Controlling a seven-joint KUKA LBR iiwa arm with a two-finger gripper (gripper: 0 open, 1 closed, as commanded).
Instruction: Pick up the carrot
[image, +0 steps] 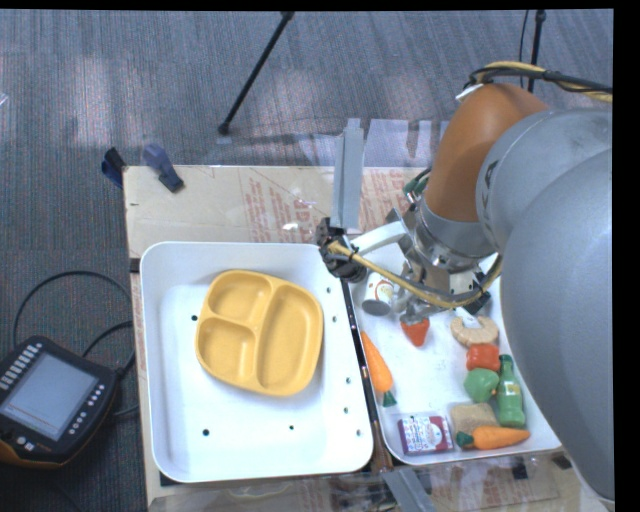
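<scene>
Arm (530, 200) looms over the right bin (440, 375), beside a yellow tray (262, 332) in the left bin.
Its gripper (415, 318) sits low over a red-orange piece; grip state cannot be told. The carrot (377, 366) lies apart by the bin's left wall.

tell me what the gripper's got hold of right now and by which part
It cannot be told. The gripper hangs low over the right bin, just above a small red-orange piece; the carrot lies apart, untouched.
</scene>
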